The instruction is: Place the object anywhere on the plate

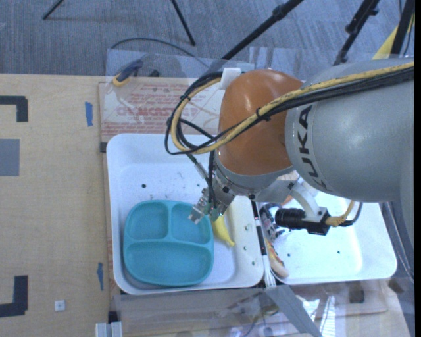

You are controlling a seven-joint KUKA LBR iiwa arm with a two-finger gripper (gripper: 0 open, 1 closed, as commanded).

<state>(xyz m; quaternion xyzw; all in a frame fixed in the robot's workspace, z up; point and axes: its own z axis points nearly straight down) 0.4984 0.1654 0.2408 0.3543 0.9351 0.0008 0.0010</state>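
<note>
On the worktop's left bin (131, 164), the end effector (205, 212), grip state unclear, hovers at the plate (168, 253) rim; the yellow object (224, 232) lies just right.

Just left below the gripper (202, 212) lies the turquoise plate (168, 245). A yellow object (223, 232) is just right below it. Both bins (131, 164) are white.

Grey carpet floor (99, 33) beyond; tan bench top (52, 197); black tripod legs (181, 20).
</note>
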